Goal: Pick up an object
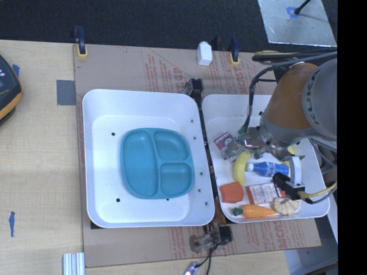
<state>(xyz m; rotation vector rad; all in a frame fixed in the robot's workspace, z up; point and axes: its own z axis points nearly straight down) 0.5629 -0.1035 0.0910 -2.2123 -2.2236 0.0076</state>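
Note:
My gripper (pixel 239 146) hangs low over the middle of the right bin (pixel 213 109), under the grey and orange arm. Just left of it lies a small red and white packet (pixel 222 140). Right below it sits a yellow banana-like piece (pixel 241 167), with a blue and white tube (pixel 268 168) beside that. Nearer the front edge are an orange-red block (pixel 231 192), a printed card (pixel 262 193), a carrot (pixel 258 212) and a pale beige item (pixel 288 206). The arm hides the bin's upper right part.
The left bin (pixel 97 153) holds a blue divided plate (pixel 156 162). A ridge where the two bin rims meet (pixel 205 153) runs close to the packet. A yellow and black device (pixel 7 90) sits at the bench's far left.

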